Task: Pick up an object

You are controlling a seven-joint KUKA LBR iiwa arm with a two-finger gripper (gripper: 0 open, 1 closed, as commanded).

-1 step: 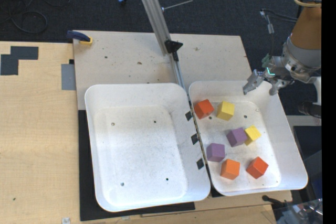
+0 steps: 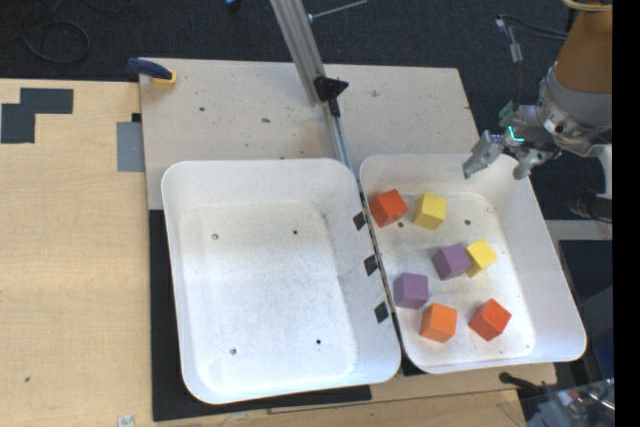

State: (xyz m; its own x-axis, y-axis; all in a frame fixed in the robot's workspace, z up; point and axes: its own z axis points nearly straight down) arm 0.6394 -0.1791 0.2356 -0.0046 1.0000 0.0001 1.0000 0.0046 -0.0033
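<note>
**Seven little cubes in the right bin, gripper parked over its top right corner**

Going left to right: the left bin point(image 2: 200, 205) sits far off to the left of the jaws. The right bin point(image 2: 555, 310) holds everything worth grabbing, all of it below and left of the jaws. Furthest left is the orange-red cube point(image 2: 388, 207), then a purple cube point(image 2: 410, 290), a yellow cube point(image 2: 431, 211), an orange cube point(image 2: 438, 322), a second purple cube point(image 2: 450, 261) touching a small yellow cube point(image 2: 481, 256), and a red cube point(image 2: 490, 319) nearest directly under the jaws but well apart from them.

My guess is these are light, stiff blocks, foam or wood, not fragile, maybe a bit slick on the faces. Pinch any of them across two opposite flat sides. The touching purple/yellow pair looks awkward; the yellow cube up top stands free and is closest.

The gripper point(image 2: 497, 158) hangs above the bin's upper right rim, arm coming in from the right, wrist tilted down-left. Jaws are spread apart with nothing between them
</note>
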